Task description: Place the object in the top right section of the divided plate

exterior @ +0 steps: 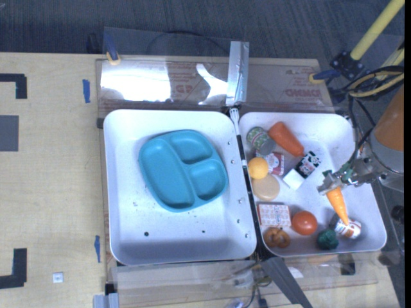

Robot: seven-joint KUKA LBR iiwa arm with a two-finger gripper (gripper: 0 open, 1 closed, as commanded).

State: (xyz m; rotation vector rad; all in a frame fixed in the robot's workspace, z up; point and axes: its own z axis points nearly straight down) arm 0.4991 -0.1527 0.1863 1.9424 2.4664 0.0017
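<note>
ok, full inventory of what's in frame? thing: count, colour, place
divided plate: 1, blue, left bin
left bin: 1, white, bench left
right bin: 1, white, bench right
carrot: 1, orange, right bin, right side, by the gripper
tomato: 1, red, right bin, lower middle
lemon: 1, yellow, right bin, left edge
green can: 1, right bin, upper left
orange cone-shaped piece: 1, right bin, top
dark green item: 1, right bin, bottom
gripper: 1, over right bin

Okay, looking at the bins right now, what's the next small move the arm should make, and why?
Probably lower the gripper onto the orange carrot just below it and grip it. The blue divided plate sits in the left bin with nothing in its sections, so an object must be picked first.
</note>
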